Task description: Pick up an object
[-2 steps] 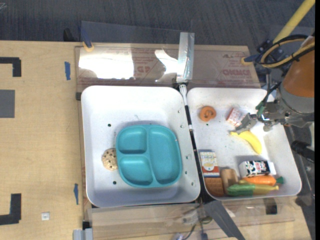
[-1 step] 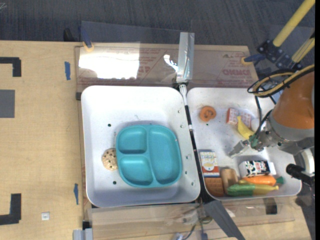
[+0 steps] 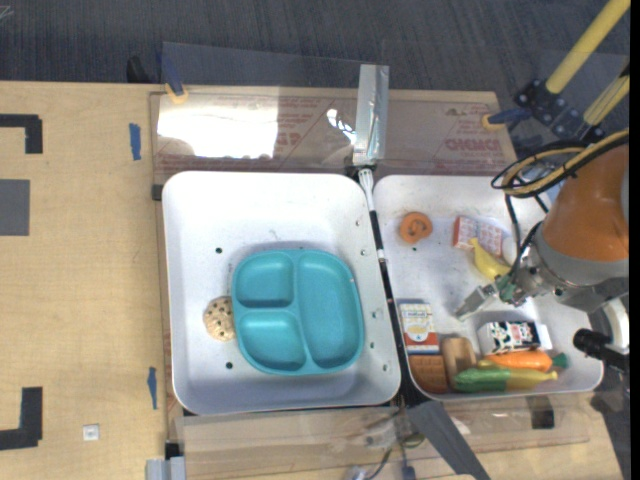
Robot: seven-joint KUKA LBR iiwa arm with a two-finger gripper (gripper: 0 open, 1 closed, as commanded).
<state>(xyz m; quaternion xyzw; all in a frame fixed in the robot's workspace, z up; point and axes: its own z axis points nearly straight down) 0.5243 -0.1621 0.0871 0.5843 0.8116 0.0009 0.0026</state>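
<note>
Camera view: the pincer (image 3: 478,298) hung low in the right bin (image 3: 440,268), jaws apart and holding nothing. A banana (image 3: 489,262) lay just beyond it, a milk carton (image 3: 512,335) just below; no pick was made yet.

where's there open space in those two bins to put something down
Left bin: bare floor above the teal tray, and its compartments. Right bin: a patch between the orange donut and the gripper. Crowded along its bottom edge.
</note>
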